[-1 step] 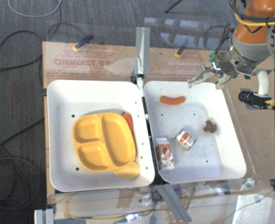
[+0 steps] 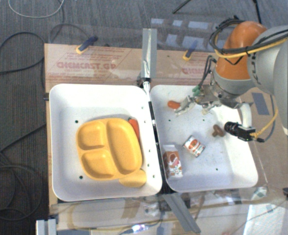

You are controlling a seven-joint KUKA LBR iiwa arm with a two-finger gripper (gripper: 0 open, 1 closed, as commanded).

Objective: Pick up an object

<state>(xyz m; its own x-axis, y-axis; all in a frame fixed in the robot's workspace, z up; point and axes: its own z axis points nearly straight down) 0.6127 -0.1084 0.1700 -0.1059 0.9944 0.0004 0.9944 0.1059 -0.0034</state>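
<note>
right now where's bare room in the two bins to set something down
Right white bin: bare floor right of the small red-and-white can, toward the near right corner. Left white bin: a bare strip behind the yellow compartment tray, which crowds its middle. The gripper crowds the right bin's far side.

The arm (image 2: 273, 58) is made of smooth grey rounded shells, and a glossy orange band (image 2: 239, 50) wraps it above the wrist. Several thin cables, black and yellow, loop over the orange part, and one yellow cable runs down along the side. Below the band sits a grey metal wrist flange. The tool (image 2: 196, 102) is small, of bare silver metal with thin fingers, and has little green parts near its base. A black cylindrical connector (image 2: 234, 128) hangs from a cable beside it.
</note>
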